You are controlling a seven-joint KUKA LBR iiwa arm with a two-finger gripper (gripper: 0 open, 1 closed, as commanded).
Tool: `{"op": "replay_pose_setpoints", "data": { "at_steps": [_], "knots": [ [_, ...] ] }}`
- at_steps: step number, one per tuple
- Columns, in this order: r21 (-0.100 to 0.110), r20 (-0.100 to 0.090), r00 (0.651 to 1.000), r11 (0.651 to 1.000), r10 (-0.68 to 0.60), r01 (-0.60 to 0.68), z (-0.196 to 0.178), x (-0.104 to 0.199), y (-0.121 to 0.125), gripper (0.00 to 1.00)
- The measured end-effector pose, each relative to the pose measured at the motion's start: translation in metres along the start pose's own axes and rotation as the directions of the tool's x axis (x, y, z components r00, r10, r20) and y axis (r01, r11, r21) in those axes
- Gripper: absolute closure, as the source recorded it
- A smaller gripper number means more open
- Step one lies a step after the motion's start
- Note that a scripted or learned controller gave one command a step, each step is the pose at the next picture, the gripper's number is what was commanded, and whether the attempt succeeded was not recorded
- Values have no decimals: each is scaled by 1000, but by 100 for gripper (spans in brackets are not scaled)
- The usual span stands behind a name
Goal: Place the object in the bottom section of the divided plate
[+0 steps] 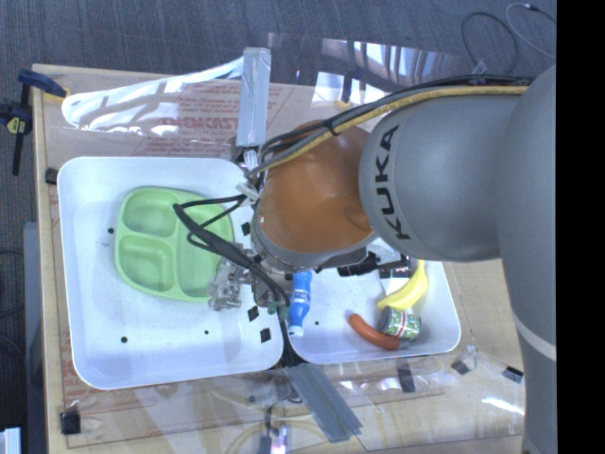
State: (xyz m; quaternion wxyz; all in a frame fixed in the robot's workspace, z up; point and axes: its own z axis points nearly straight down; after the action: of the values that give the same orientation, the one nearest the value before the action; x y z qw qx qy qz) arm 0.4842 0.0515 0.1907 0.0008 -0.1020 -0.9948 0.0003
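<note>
From the camera above, you see the green divided plate [165,244] in the left bin [85,282], the gripper [227,289] at the plate's right edge, its fingers' state unreadable, banana [408,289], can [401,324], sausage [371,333] in the right bin [440,334].

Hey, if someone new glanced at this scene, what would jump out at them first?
The big grey KUKA arm with its orange band dominates the right and centre, reaching in over both bins. Its end effector sits at the green divided plate's right edge in the left bin. In the right bin, a banana, sausage and small can cluster.
</note>
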Motion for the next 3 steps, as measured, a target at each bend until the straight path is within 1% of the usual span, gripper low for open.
{"op": "replay_pose_setpoints", "data": {
  "at_steps": [1, 2, 3],
  "knots": [
    [-1, 7, 996, 996, -88, 88, -191, 7, 2, 100],
    [-1, 6, 990, 990, -138, 138, -253, 13, 24, 100],
    [1, 5, 923, 923, -385, 385, -252, -36, 25, 100]
  ]
}}
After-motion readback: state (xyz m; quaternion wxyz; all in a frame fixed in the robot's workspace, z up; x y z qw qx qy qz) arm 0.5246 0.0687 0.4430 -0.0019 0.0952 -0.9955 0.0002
